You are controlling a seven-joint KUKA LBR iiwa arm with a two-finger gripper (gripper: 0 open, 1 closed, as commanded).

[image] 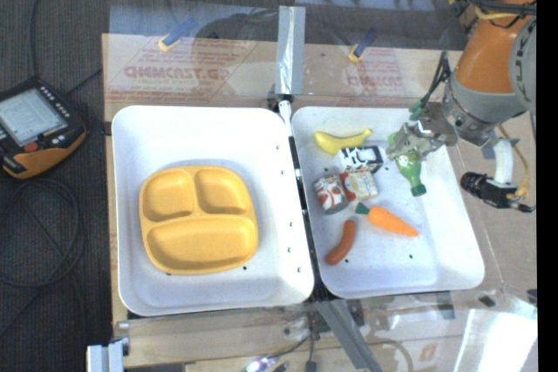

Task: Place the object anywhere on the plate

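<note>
Overhead, reaching in from the right over the right bin, wrist bent down toward its upper right part. Gripper clamped on a green bottle that hangs tilted just above the bin floor. Well apart from the yellow plate in the left bin. Nearby: banana, carrot, sausage.

Wooden bench with two shallow white bins, left bin and right bin, side by side.
</note>
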